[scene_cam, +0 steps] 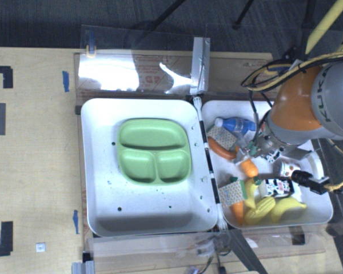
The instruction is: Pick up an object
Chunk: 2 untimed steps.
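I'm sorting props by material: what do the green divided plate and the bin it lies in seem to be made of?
The green divided plate looks like moulded plastic, matte: even colour, soft rounded ridges, no sharp glare. The left bin looks like smooth white plastic with a slight sheen, rounded corners and a few dark specks; coated metal can't be ruled out.

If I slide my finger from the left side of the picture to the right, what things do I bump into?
Green divided plate in the left bin → orange hot dog toy → blue bottle → yellow banana → the robot arm.
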Motion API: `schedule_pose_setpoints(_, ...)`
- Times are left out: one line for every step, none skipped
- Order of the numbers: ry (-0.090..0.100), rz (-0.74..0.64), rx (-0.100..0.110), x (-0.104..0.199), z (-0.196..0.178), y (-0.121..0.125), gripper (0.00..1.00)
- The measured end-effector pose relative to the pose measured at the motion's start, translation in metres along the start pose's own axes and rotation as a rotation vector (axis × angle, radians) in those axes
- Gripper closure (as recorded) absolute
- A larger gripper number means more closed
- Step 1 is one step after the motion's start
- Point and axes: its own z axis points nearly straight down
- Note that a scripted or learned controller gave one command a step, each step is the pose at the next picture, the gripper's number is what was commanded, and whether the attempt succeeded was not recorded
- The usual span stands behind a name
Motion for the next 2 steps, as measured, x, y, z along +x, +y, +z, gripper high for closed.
schedule_pose_setpoints(0.003,-0.213,0.006,0.012,-0.086,0.027,1.00)
schedule_pose_setpoints(0.001,0.283,0.008,0.045,-0.104,0.088,1.00)
